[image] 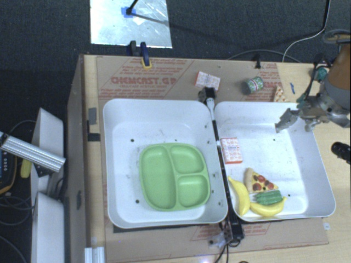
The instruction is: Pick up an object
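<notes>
Clearly the pick is at its opening stage: the gripper (296, 120) hangs over the far right part of the right bin (307, 163), with nothing between its fingers, which look spread apart, one grey tip pointing left toward the bin's middle. The likely targets all lie in that bin, nearer the camera and to the left of the tool. A small red-and-white carton (231, 150) lies flat against the bin's left wall, about halfway along it. Near the front left corner sits a cluster of toy food: a banana (238, 195) curving along the wall, a pizza slice (259, 181) just right of it, a green piece (267, 198) that may be a bean or pepper, and a second banana (269, 207) under it, all touching or nearly so. The left bin (126, 125) holds a green divided plate (175, 176), well apart from the arm. Judging from this layout, the next move calls for travel toward the near left, then a descent with the fingers straddling one item; the carton stands alone and seems the easier catch, while the crowded food pile risks a nudge instead of a grip.
</notes>
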Tool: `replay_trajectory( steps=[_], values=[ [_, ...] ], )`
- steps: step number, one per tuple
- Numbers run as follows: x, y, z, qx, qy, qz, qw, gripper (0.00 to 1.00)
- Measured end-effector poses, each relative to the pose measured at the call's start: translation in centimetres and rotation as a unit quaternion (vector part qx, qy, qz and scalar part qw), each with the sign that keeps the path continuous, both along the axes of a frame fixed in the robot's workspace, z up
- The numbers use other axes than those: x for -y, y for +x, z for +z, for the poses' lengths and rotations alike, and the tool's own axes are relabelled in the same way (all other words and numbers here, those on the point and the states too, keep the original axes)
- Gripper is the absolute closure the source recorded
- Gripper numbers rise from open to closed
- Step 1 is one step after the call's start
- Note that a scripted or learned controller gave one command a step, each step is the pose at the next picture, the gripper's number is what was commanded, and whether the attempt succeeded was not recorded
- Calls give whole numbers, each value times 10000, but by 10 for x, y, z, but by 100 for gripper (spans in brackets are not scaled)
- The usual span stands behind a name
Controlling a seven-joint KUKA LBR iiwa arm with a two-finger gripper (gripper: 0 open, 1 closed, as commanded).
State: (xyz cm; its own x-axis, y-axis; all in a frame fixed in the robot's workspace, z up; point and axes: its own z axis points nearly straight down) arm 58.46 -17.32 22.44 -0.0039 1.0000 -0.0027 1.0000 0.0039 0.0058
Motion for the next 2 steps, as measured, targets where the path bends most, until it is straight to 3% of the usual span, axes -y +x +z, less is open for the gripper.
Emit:
replay_trajectory(
  steps=[1,2],
  values=[
    [-42,-76,-82,-33,16,-10,10000,0],
    [-75,-93,-140,-13,9,-10,10000,0]
  ],
)
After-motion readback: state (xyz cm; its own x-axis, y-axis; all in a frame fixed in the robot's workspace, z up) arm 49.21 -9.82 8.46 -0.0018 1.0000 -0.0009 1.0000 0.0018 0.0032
